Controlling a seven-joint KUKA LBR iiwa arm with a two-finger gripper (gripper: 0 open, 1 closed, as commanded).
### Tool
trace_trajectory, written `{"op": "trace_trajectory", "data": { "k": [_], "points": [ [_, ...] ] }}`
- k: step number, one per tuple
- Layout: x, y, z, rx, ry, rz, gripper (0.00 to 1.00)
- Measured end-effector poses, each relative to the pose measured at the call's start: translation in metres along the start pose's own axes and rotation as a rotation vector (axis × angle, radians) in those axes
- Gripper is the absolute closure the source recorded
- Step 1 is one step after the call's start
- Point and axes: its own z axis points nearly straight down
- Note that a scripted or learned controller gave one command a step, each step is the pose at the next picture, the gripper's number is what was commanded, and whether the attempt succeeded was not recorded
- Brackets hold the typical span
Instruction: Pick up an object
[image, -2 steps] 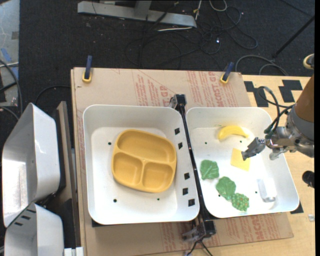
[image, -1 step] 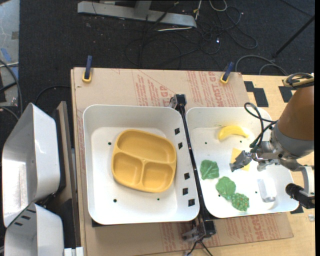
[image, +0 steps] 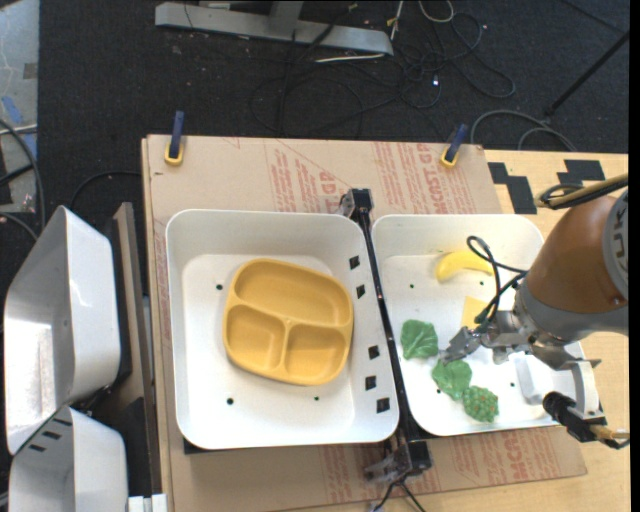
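Jaw state: cannot tell, fingers too small and dark. Gripper low in right bin, between green leafy pieces. Banana near far wall. Left bin holds yellow divided plate, bare floor around it.

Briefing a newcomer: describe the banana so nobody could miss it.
Start at the right bin, where the arm reaches in. The banana lies near its far wall, above the gripper. It is the curved yellow piece, unlike the crinkly green leafy pieces nearer the front.
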Motion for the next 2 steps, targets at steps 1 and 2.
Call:
{"op": "trace_trajectory", "data": {
  "k": [1,2],
  "points": [
    [-0.0001,0.0011,0.0248,-0.009,-0.002,0.001,0.0],
    [-0.0022,0.0027,0.0166,-0.012,-0.007,0.003,1.0]
  ]
}}
